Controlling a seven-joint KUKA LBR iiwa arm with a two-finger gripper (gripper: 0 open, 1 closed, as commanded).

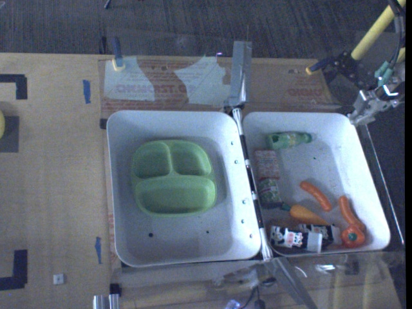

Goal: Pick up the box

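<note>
A small brownish-pink box (267, 163) lies flat in the right bin (335, 134), close to its left wall. Just below it sits a dark green can (269, 190). A black-and-white carton (297, 238) lies on its side along the bin's front wall. The gripper (369, 109) hangs over the bin's back right corner, far from the box and well above the bin's contents. Nothing shows between its fingers.
The right bin also holds a green bottle (289, 139) at the back, two orange carrots (315, 196) (306, 214) and a red pepper (353, 235) at the front right. A green divided plate (174, 176) lies in the left bin (122, 230).
</note>
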